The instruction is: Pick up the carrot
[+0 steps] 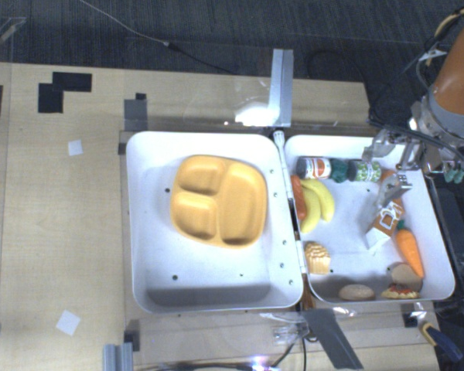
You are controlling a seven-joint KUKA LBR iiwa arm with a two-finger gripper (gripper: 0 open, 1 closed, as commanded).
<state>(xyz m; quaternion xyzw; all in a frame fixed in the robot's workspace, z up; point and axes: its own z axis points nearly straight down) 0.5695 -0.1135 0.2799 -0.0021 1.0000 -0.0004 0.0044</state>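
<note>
Orange carrot (409, 252), tapered, seemingly green-topped, slanted in right bin (441, 238)

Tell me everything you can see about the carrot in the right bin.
The carrot is a smooth orange toy-like piece, tapered, with a small dark green top at its upper end. It lies flat on the floor of the right bin, near the right wall, thick end up by the green top and its tip pointing down toward the lower right corner. Its top sits right beside a small orange and white carton, and its tip reaches a brownish item. The gripper is above it, not on it.
</note>
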